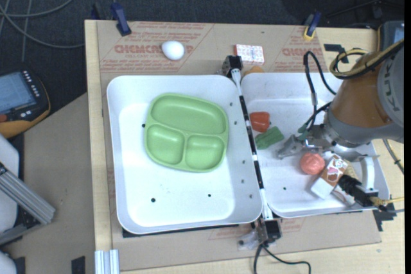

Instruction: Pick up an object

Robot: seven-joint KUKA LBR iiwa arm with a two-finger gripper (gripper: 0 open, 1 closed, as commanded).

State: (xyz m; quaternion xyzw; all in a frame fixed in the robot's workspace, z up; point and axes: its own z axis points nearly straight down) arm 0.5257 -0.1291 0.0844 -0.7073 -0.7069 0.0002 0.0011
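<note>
**A:** Where is the claw?

**B:** The claw (297,145) is low inside the right bin (289,90), at the end of the grey arm (359,115) that reaches in over that bin's right side. Its fingers are spread apart, one pointing towards the green block (268,137), and nothing sits between them.

**A:** And the things it could pick up?

**B:** All in the right bin. An orange-red piece (259,119) lies near the bin's left wall, with the green block just below it. A pink ball (313,163) rests just right of the claw and a little lower, close to the fingers; I cannot tell whether it touches them. Beside the ball, towards the bin's lower right corner, is a small red-and-white carton (334,169) and a white block (322,188) just below that.

**A:** What about the left bin?

**B:** The left bin (128,202) touches the right bin along their shared edge. It holds a light green divided plate (187,132), lying flat in its upper middle.

**A:** Anything outside the bins?

**B:** On the table (192,35), above the left bin, a white egg-shaped object (172,49); above the right bin's upper left corner, a small patterned box (250,52).
</note>
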